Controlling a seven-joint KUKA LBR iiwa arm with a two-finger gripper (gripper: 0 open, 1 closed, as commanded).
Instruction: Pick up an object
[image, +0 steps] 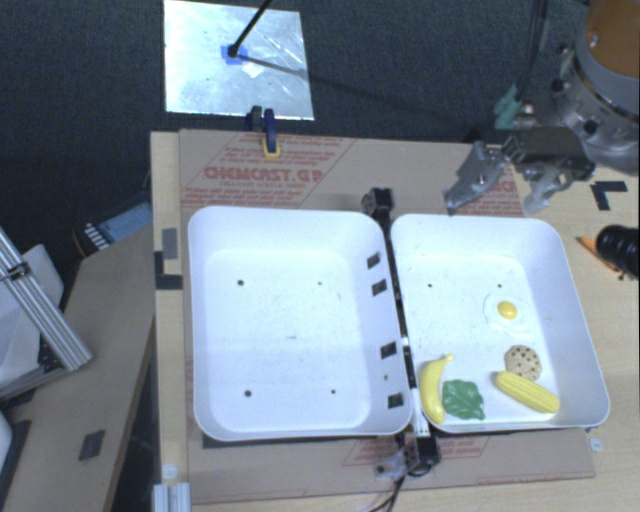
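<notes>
The left bin (285, 320) is sitting beside the right bin (480, 320) on the desk (330, 165). In the right bin's near part, a banana (432, 388), green leaf (464, 400), fried egg (506, 311), cookie (522, 361) and corn (527, 392) are lying. The tool (497, 188) is hovering above the far rim, fingers apart, gripping nothing

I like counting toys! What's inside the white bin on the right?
Inside the right bin lie a fried egg, a cookie, a corn cob, a banana and a green leaf. Nothing looks covered.
</notes>
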